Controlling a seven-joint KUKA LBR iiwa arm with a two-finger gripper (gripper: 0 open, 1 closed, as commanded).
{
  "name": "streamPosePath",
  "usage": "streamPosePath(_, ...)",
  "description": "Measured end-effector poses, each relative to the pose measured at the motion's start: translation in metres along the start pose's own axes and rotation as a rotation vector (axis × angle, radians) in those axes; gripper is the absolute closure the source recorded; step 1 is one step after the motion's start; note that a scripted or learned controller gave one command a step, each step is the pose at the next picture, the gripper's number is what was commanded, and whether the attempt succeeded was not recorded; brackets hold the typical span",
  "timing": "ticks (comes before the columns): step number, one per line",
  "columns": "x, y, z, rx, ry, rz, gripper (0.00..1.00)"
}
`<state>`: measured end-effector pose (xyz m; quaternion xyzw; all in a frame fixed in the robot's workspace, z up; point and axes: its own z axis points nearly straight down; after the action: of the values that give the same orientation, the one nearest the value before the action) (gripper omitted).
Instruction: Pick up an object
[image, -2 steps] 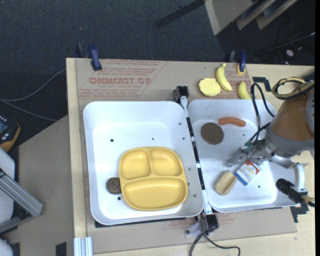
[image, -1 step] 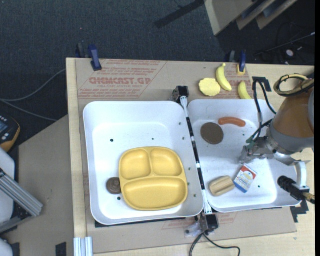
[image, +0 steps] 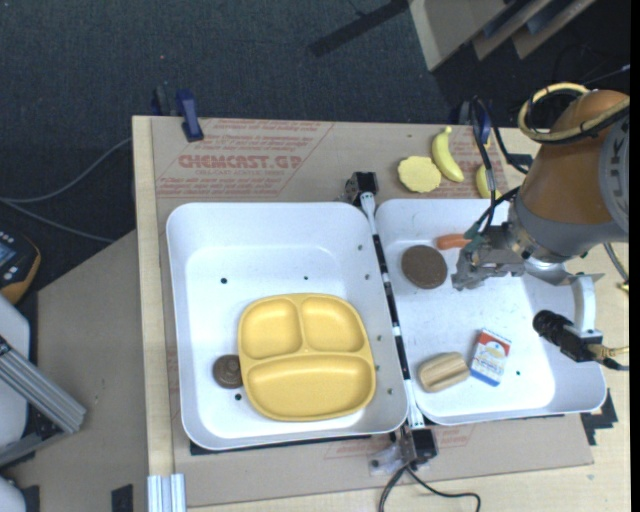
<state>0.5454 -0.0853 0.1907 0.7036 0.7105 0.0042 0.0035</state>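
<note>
My gripper (image: 474, 272) hangs low over the back half of the right bin (image: 560, 400), just right of a dark brown disc (image: 424, 266). A small orange-red piece (image: 451, 241) lies behind the disc, close to the gripper's left side. Nearer the front of the same bin lie a tan bread-like block (image: 443, 371) and a small blue, white and red box (image: 489, 357). I see nothing held in the gripper.
The left bin (image: 200, 250) holds a yellow divided plate (image: 305, 357) with a small brown round thing (image: 228, 371) at its left. Behind the right bin, on the bench board, lie a banana (image: 449, 155) and a yellow round piece (image: 420, 174).
</note>
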Motion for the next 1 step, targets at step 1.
streamPosePath(1,-0.0053,-0.003,0.0061,0.01,-0.001,0.009,0.0)
